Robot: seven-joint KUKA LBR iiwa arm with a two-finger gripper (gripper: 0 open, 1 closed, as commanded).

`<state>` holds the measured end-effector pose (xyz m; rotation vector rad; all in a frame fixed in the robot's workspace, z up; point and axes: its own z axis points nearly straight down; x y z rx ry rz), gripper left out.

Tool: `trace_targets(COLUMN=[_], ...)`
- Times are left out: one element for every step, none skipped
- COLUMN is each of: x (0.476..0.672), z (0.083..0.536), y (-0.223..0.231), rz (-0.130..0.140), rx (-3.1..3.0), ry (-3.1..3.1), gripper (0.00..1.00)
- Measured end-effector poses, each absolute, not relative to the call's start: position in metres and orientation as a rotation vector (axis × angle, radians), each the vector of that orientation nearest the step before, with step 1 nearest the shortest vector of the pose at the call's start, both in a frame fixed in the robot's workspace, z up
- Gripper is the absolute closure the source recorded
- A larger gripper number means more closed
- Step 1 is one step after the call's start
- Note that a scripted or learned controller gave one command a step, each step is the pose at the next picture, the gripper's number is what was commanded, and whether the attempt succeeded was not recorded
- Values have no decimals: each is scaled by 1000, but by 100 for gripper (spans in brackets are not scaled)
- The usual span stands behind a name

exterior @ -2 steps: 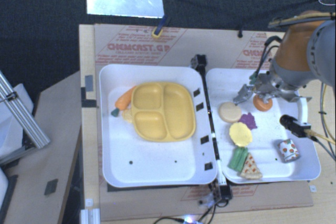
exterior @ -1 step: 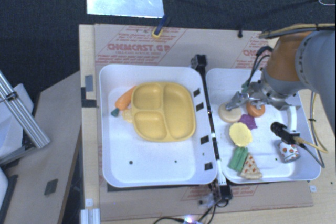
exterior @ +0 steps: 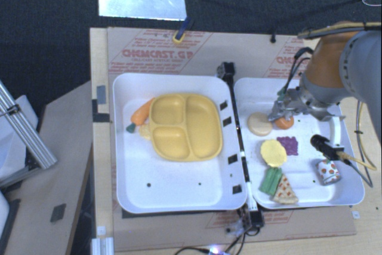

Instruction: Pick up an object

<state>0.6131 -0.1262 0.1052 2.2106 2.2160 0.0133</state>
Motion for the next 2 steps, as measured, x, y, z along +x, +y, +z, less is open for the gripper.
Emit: trace_targets(x=[607, 618], z=[158, 207], y=[-119, -120], rz=[6, 7], rx=[2214, 2212], ry=[2223, 2223], gripper=[100, 100])
